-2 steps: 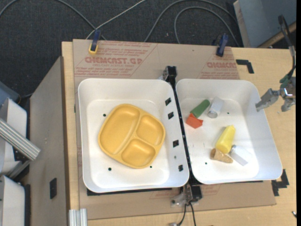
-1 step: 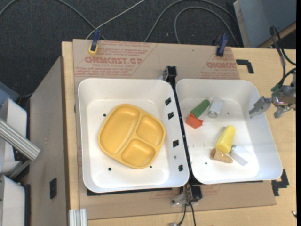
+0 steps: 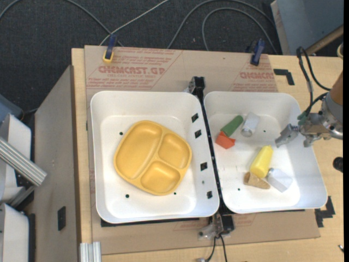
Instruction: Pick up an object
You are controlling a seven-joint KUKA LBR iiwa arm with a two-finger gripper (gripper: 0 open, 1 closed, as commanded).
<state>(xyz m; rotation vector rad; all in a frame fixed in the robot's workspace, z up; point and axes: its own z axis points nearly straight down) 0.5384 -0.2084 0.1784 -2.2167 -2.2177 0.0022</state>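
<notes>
The right bin [image 3: 305,198] holds several small objects. A green block [image 3: 233,125] and an orange-red block [image 3: 224,141] lie at its left side, with a small silver cylinder [image 3: 250,124] beside them. Lower down, a yellow bottle-shaped piece [image 3: 262,161] leans against a tan wooden wedge [image 3: 257,181] and a pale grey block [image 3: 279,179]. My gripper [image 3: 295,137] hangs over the bin's right part, above and to the right of the yellow piece, apart from every object. Nothing shows in its grasp.
A yellow divided plate [image 3: 152,157] lies in the left bin [image 3: 101,146]. A black divider with clips [image 3: 204,146] runs between the bins. Blue clamps [image 3: 110,53] [image 3: 257,52] pin the cardboard at the back. Cables [image 3: 313,75] trail past the arm on the right.
</notes>
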